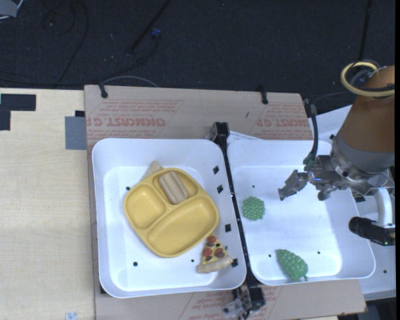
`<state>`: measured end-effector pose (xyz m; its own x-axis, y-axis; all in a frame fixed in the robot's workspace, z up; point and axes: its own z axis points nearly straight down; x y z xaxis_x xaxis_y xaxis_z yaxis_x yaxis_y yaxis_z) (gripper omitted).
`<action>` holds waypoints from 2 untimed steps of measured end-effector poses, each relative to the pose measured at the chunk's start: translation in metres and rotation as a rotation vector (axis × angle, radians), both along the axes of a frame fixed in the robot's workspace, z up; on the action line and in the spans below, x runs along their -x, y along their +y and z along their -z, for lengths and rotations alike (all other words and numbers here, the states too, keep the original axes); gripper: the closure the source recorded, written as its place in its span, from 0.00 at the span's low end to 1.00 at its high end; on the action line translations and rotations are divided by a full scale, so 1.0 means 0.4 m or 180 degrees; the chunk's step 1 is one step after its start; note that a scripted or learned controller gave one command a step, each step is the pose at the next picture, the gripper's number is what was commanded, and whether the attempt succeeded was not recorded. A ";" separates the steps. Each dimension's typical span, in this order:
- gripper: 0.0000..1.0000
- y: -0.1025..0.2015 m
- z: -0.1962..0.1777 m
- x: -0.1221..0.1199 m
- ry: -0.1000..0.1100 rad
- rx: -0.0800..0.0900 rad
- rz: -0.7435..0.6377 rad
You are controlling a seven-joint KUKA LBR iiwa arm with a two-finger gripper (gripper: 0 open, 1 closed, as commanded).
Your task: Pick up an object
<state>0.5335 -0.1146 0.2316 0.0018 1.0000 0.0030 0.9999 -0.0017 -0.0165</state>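
Note:
In the right bin (347,262) lie a small round green toy (253,209) near the left wall and a green grape bunch (292,264) near the front wall. My gripper (305,189) hangs over the middle of this bin, to the right of and slightly behind the round green toy. Its fingers are spread open and hold nothing. The grey arm with its orange band (372,115) comes in from the right.
The left bin (107,179) holds a yellow divided plate (153,209) with a tan bread-like piece (173,187) in its back compartment, and a pizza slice (215,255) sits by the front right corner. A black divider (230,199) separates the bins.

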 end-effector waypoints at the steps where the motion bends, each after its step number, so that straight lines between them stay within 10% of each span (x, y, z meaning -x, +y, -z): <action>1: 0.00 -0.001 -0.016 -0.006 -0.0039 0.0005 -0.0006; 2: 0.00 -0.003 0.100 -0.021 -0.0026 0.0004 -0.0006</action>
